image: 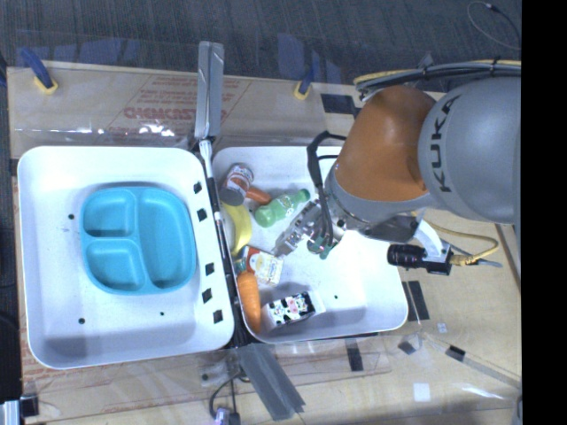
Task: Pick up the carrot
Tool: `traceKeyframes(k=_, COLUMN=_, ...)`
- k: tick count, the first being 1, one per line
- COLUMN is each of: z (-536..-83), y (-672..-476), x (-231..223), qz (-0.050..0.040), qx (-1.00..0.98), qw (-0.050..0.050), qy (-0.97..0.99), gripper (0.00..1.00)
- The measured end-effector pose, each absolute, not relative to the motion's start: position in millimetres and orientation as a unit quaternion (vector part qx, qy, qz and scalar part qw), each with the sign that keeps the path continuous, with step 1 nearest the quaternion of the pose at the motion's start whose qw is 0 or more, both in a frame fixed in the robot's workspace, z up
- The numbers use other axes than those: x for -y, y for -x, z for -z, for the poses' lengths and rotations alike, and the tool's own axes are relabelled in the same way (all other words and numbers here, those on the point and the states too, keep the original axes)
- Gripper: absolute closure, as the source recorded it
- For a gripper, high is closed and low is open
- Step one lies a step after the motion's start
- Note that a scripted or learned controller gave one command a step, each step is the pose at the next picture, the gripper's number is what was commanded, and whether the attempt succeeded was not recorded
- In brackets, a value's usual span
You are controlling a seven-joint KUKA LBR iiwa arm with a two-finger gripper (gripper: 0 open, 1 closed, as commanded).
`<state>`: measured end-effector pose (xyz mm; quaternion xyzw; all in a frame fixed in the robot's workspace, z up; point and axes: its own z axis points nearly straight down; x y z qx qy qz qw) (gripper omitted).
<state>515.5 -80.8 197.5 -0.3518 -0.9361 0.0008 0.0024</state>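
Carrot [249,298] lies in the right bin's [372,312] corner, below and left of the tool [306,231] — pressed to the wall, so awkward to reach. Banana [239,227] and bottle [282,207] crowd nearby. Tool hovers apart from it; its grip state I cannot tell.

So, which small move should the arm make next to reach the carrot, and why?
Probably shift the end effector toward the bin's near-left corner and lower it there. The carrot lies along the right bin's left wall, beside the black-and-white carton, while the end effector hangs by the green bottle, apart from the carrot.
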Motion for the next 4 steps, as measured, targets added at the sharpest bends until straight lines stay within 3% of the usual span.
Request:
traceKeyframes(k=3, z=-218, y=-518.6, x=80, qz=-0.0035, qx=0.938, qw=0.010, qy=0.346, gripper=1.00)
traceKeyframes(k=4, z=-208, y=-508.1, x=70, qz=-0.0009, qx=0.936, qw=0.003, qy=0.352, gripper=1.00)
